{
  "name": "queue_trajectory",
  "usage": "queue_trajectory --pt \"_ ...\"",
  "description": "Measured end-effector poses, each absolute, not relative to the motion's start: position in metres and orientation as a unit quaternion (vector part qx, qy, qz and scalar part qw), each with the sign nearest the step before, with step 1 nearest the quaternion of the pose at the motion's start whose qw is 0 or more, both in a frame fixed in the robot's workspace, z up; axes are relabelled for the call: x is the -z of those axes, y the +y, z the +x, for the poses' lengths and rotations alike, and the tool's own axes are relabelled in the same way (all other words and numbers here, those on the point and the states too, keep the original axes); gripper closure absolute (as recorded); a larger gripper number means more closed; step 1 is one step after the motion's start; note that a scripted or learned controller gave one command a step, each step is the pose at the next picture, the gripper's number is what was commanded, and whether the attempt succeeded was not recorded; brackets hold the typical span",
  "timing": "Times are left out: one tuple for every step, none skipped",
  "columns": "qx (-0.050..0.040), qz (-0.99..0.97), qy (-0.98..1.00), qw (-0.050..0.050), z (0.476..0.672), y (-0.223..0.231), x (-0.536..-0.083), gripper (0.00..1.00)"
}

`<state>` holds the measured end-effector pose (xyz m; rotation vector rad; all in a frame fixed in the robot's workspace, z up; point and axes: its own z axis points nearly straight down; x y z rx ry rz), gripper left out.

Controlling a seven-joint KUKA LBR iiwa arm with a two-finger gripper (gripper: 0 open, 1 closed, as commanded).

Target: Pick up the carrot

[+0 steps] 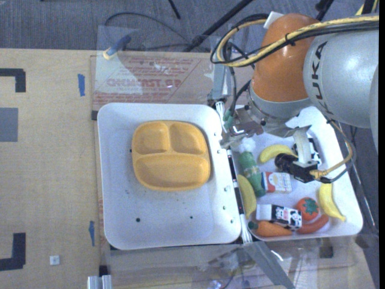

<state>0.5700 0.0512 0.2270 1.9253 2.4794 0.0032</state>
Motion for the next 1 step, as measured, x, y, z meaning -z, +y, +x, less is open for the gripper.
queue_trajectory --pt "-0.0019 0.428 0.904 0.002 0.6139 0.1135 -0.2021 1.0"
